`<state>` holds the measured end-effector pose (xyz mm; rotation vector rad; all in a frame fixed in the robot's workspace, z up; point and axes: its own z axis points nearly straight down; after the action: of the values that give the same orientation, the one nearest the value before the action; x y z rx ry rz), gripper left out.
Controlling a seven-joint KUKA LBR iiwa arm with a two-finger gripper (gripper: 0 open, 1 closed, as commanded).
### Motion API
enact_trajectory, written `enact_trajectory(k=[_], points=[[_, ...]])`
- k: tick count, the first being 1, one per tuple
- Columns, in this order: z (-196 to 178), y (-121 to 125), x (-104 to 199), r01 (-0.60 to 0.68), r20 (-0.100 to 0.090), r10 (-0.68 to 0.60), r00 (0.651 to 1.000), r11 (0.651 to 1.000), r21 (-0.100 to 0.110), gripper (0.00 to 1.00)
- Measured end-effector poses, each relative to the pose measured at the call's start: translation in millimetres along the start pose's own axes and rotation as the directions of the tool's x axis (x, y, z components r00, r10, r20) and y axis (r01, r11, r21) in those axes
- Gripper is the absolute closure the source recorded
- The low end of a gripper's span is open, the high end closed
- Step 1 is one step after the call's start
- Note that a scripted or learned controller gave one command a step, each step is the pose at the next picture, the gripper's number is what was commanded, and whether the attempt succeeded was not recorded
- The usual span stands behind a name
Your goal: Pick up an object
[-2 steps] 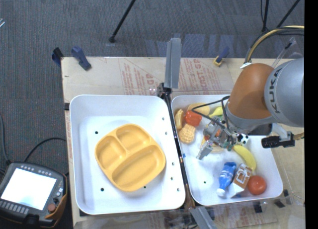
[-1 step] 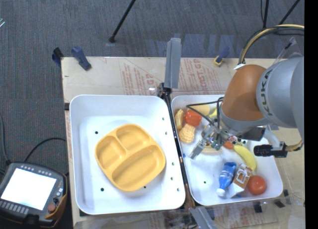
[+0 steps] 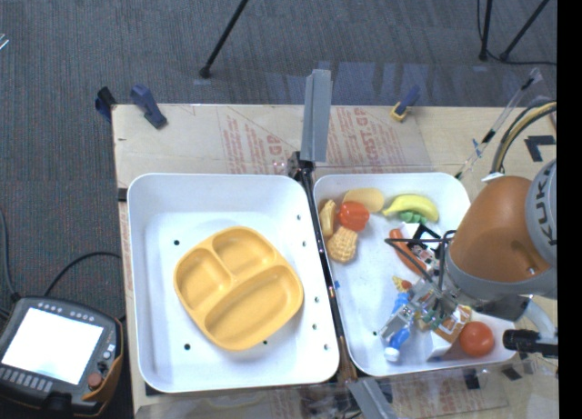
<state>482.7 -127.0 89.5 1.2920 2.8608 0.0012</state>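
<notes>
Yellow divided plate (image 3: 238, 287) in the left bin (image 3: 145, 226), well left of the gripper (image 3: 426, 304). Toy food at the right bin's (image 3: 364, 354) far end. Blue bottle (image 3: 396, 326) just left of the gripper, touching it; red ball (image 3: 476, 339) just right. Finger spread impossible to tell.

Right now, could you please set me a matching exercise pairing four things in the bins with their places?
Things:
1. tray
2. banana
3. tomato
4. gripper

Places:
A. far side of the right bin
B. near right corner of the right bin
C. left bin
D. low over the right bin's near part

Pairs: 1-C, 2-A, 3-B, 4-D
</notes>
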Motion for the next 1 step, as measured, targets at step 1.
enact_trajectory(k=[1], points=[[3.4,17.0,31.0,0.1,-0.007,-0.1,0.995,0.995,0.003,0.0]])
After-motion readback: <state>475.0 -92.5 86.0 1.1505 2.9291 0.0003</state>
